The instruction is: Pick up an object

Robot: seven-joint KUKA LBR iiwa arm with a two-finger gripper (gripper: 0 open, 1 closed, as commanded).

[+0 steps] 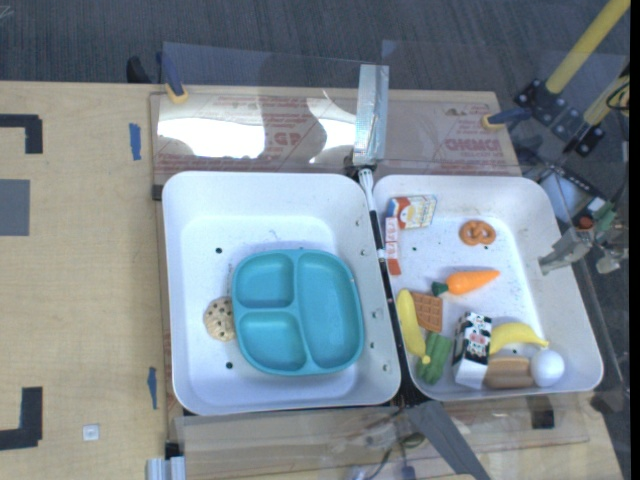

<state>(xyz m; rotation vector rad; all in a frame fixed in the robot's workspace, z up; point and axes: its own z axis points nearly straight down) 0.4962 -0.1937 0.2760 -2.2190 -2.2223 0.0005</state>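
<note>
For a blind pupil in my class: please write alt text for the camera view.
Two shallow white bins sit side by side on a bench. The left bin holds a teal divided tray and a cookie; the right bin holds toy foods, including a carrot, a pretzel and a banana.

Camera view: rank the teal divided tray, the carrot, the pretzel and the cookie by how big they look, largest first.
1. Teal divided tray, by far the largest.
2. Carrot.
3. Pretzel and cookie: too alike to rank, and the tray's edge hides part of the cookie.
</note>
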